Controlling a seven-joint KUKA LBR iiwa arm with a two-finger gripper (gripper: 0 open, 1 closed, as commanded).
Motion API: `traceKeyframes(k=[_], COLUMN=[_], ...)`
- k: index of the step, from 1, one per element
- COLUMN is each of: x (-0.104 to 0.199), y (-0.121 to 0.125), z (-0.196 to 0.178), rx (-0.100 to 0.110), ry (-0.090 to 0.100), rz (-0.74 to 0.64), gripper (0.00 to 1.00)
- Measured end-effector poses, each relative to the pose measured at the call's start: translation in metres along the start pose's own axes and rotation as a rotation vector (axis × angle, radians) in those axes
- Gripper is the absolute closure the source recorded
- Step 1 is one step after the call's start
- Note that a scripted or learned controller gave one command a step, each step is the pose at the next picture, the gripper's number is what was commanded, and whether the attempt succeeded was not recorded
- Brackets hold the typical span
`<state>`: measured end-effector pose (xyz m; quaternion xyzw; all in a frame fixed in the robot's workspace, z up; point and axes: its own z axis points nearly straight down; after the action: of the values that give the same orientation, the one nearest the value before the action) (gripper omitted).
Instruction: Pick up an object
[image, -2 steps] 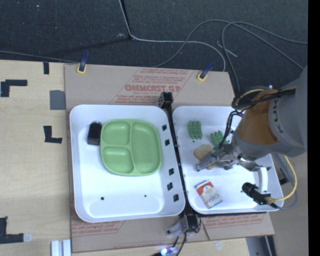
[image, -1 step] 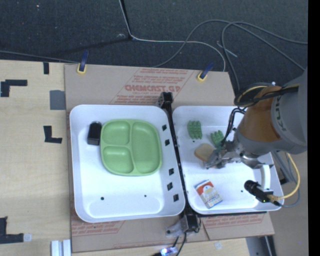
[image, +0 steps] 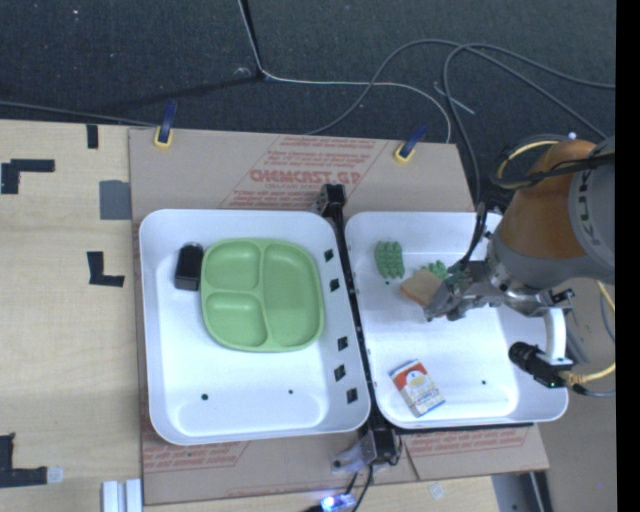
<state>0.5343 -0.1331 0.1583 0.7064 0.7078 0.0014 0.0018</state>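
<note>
In the right bin (image: 500, 395) lie a green knobbly piece (image: 389, 259), a tan block (image: 420, 288) with a small green bit (image: 437, 268) beside it, and a small red-and-white packet (image: 416, 386) near the front. My gripper (image: 447, 303) hangs low over the bin's middle, just right of the tan block and nearly touching it. The wrist above covers the fingertips. In the left bin (image: 165, 390) a green divided plate (image: 263, 294) rests with a small black object (image: 188, 266) at its left edge.
A black clip rail (image: 345, 320) runs between the two bins. Both bins sit on a cardboard sheet (image: 300, 165) on the wooden bench. Cables (image: 400, 60) trail across the dark floor at the back. The arm's grey and orange body (image: 550, 225) stands over the right bin's far right corner.
</note>
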Motion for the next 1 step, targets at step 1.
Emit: traceKeyframes(k=[1], x=[0.0084], y=[-0.0042], z=[-0.0556], rx=[0.000], ry=[0.000], rz=[0.000], gripper=[1.00])
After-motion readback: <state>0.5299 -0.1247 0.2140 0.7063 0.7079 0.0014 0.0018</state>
